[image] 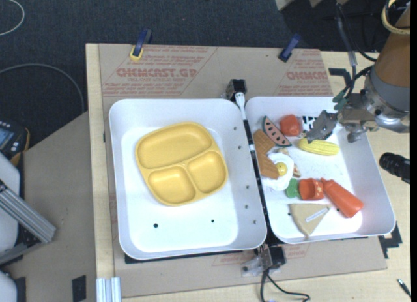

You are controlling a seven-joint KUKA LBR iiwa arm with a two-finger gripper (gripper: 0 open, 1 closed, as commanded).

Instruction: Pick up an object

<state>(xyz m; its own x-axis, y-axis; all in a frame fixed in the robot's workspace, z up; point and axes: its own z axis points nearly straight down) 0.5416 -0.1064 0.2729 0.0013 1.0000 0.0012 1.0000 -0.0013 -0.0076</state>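
Observation:
My gripper (pixel 339 131) hangs over the back of the right bin (pixel 376 183), reaching in from the right, and its fingers look spread apart with nothing between them. A yellow corn cob (pixel 319 147) lies just below and to its left. Nearby are a red tomato (pixel 291 125) and a watermelon slice (pixel 276 132). Further forward lie a brown bread slice (pixel 264 152), a fried egg (pixel 280 166), a red pepper (pixel 310 188), an orange carrot (pixel 343 198) and a tan wedge (pixel 307 218).
The left bin (pixel 124 164) holds a yellow divided plate (pixel 181 162). A black divider strip (pixel 251 157) runs between the two bins. The arm's grey wrist and orange band (pixel 393 66) rise at the right edge. Clamps (pixel 138 44) sit on the board behind.

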